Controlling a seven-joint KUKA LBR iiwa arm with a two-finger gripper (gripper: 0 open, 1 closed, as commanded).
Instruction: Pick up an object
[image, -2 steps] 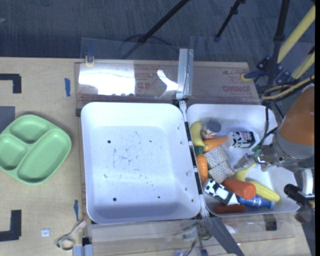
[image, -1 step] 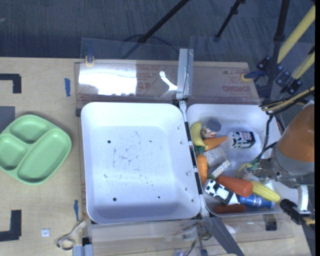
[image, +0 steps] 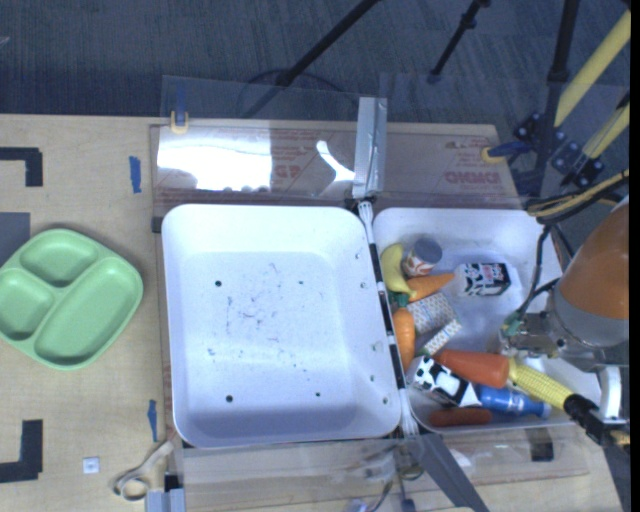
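The right bin (image: 520, 228) holds a heap of toy food. At its back lie a yellow banana (image: 391, 264), a grey cap (image: 428, 248) and a black-and-white carton (image: 483, 278). Further forward are a small carrot (image: 433, 285), a checkered packet (image: 437, 320), a big carrot (image: 474, 367), a corn cob (image: 541, 381), a blue tube (image: 512, 402) and a black-and-white spotted toy (image: 439, 379). My gripper (image: 523, 338) hangs low at the bin's right side, just above the big carrot's thick end and the corn cob. The wrist hides whether anything is held.
The left bin (image: 200, 240) shows bare white floor with faint scuffs. A green divided plate (image: 66, 296) lies on the bench at far left. A clear panel (image: 270, 150) stands behind the bins, and tripod legs cross the floor beyond.
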